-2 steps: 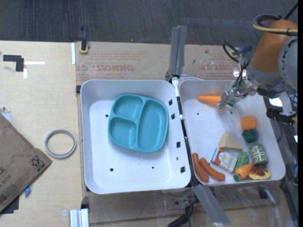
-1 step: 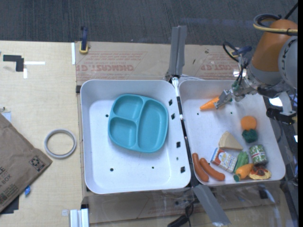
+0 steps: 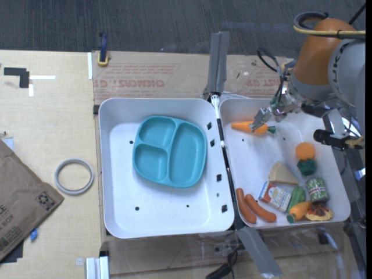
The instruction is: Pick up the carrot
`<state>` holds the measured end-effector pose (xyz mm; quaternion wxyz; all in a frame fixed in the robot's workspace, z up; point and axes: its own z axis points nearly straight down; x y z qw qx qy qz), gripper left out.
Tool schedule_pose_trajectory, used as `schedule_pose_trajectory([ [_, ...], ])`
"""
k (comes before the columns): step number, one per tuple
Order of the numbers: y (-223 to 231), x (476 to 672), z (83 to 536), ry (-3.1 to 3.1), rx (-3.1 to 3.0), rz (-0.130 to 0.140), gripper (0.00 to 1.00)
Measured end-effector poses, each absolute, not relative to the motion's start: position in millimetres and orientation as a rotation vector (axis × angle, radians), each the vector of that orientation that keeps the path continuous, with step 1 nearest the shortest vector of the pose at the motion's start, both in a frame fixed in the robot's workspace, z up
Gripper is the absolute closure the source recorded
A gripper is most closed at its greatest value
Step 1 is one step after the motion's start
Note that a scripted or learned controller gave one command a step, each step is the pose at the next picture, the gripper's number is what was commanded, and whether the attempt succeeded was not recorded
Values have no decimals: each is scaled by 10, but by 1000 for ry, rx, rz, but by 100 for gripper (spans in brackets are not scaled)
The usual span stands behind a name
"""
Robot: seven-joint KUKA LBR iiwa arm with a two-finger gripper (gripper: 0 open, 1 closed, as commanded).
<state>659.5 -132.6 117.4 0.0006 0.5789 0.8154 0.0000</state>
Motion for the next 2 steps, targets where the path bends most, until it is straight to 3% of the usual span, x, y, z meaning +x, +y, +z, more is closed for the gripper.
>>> schedule_pose_trajectory([
  [1,-1800,6593,1399,2447,1965,0,0],
  [2,-1334,6232,912,2311,2130,-2,0],
])
